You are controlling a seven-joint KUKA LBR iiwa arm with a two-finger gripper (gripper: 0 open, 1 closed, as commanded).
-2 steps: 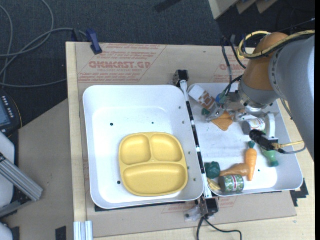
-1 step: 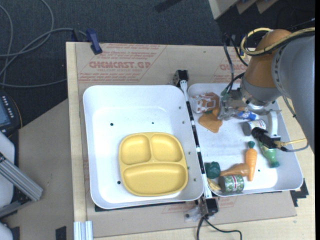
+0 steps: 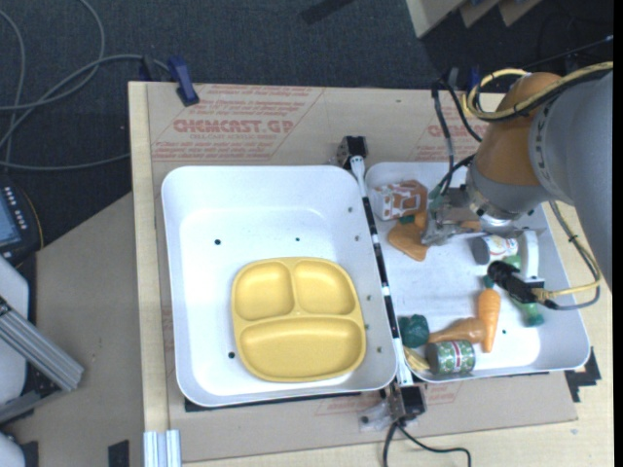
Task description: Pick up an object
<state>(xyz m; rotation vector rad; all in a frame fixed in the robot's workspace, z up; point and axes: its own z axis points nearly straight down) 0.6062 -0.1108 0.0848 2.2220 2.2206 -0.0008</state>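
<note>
Bins sit side by side on a bench (image 3: 263,125) of pale board, seen from above at a slant. In the left bin (image 3: 195,202), at the middle of the frame, lies a yellow plate (image 3: 297,319) with three compartments; nothing rests on it, so it reads as a drop-off spot for whatever gets lifted, though that is a guess. The right bin (image 3: 428,280), in the right half of the frame, holds the clutter to choose from – a small box (image 3: 402,200) with a printed face near its upper left corner, an orange wedge (image 3: 409,243) just below that, a carrot (image 3: 487,317) toward the lower right, a green can (image 3: 454,356) and a dark green lump (image 3: 415,330) along the lower edge, and a white and green item (image 3: 524,257) by the right wall. The arm (image 3: 545,144) comes in from the upper right of the frame, its orange band bent over the bin, so the gripper (image 3: 446,224) hangs low over the bin's upper part, just beside the wedge and near the box. That placing suggests the wedge or the box is the target – which one I cannot tell. Whether the jaws are wide or narrow cannot be told, and no object can be seen between them, so nothing counts as picked yet. The crowding in this corner may make a clean grasp hard.
</note>
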